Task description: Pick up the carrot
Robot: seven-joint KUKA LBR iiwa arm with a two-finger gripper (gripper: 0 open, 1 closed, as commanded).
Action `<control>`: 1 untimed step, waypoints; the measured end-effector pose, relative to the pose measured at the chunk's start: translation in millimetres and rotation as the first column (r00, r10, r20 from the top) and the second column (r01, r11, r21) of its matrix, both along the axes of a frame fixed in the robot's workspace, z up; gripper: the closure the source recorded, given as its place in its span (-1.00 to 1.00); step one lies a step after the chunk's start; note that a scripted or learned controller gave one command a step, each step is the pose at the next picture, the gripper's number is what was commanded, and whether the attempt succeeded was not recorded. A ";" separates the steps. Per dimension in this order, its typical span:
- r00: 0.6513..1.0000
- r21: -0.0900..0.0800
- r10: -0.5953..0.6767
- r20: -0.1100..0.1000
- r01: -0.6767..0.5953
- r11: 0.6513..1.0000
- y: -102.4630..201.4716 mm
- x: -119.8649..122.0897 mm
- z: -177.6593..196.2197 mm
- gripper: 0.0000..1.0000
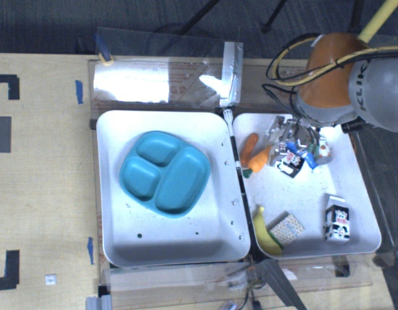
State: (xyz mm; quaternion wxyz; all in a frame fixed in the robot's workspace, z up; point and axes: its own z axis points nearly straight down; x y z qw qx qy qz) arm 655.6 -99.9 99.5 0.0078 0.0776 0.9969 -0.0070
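The orange carrot (249, 146) lies along the left wall of the right bin (354, 192), near its far end, with a rounder orange piece (257, 162) just below it. My gripper (291, 152) hangs over the far middle of the same bin, a short way to the right of the carrot and apart from it. Nothing orange sits between its fingers. The grey arm with its orange band (331, 70) reaches in from the upper right.
A blue three-part plate (165, 172) lies in the left bin (121, 237). In the right bin, a yellow banana (263, 232) and a patterned square card (286, 228) sit near the front left, and a small black-and-white carton (337, 219) at the front right.
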 end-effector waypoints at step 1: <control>1.000 0.000 -0.004 0.008 0.004 1.000 -0.9 2.0 11.5 1.00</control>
